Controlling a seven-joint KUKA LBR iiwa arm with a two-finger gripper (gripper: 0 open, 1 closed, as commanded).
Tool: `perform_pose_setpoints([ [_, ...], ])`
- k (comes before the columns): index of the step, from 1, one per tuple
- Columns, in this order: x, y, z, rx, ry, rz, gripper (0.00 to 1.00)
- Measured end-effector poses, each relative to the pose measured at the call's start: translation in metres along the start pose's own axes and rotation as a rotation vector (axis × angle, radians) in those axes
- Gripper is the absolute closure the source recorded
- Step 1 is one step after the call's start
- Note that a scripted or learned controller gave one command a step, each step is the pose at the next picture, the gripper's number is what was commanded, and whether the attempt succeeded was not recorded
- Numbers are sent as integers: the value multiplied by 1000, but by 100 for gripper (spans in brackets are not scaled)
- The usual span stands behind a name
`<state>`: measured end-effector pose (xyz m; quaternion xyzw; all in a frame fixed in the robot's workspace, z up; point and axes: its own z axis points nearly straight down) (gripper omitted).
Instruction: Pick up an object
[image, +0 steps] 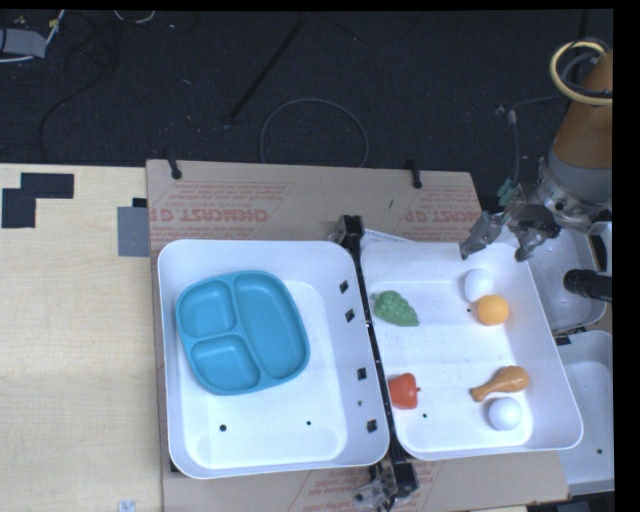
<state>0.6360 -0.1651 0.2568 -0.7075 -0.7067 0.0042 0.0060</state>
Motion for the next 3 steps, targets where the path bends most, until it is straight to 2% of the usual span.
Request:
perform_pose_setpoints([
  [1,0,2,-8,-12,-2,-2,0],
  [3,11,8,91,-8,-2,-4,0],
])
